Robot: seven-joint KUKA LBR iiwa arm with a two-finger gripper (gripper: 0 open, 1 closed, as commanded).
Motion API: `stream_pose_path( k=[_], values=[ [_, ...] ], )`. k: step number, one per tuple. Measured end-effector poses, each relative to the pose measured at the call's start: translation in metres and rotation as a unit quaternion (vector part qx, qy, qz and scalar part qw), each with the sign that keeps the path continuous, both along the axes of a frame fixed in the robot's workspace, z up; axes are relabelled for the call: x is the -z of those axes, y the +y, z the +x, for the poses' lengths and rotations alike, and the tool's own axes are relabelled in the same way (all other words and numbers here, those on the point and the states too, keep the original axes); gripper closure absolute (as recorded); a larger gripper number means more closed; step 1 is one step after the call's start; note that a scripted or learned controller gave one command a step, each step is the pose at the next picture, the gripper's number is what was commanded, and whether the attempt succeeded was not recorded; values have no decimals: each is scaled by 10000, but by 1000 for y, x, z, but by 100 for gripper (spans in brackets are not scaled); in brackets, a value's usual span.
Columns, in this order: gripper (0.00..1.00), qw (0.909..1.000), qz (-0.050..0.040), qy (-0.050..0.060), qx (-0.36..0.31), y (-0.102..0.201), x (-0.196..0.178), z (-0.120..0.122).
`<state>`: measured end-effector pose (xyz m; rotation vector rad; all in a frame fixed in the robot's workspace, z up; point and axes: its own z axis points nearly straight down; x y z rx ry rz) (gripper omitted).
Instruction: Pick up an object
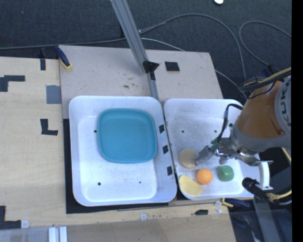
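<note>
Even, fairly bright overhead light falls across the counter, with no harsh glare. A small white hotspot blows out at the top edge. The two white bins read slightly bluish, the left bin showing soft shading along its inner walls. Shadows are faint and short. The picture is soft and low in resolution, with the arm slightly blurred.

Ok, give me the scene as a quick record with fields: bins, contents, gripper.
left bin: blue plate
right bin: tan ball, orange ball, green ball, yellow piece
gripper: low in the right bin, beside the tan ball, above the orange ball
held: nothing seen between the fingers
</note>
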<state>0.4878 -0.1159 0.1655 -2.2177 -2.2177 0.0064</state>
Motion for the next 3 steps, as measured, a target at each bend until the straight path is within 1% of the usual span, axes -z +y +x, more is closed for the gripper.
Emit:
stream_pose_path(
  k=[1, 2, 3],
  values=[
    [0, 10000, 0, -4, -5, 11, 53, 0],
    [100, 10000, -1, -24, -5, 11, 41, 1],
    [100, 10000, -7, -44, 0, 5, -2, 2]
  ],
)
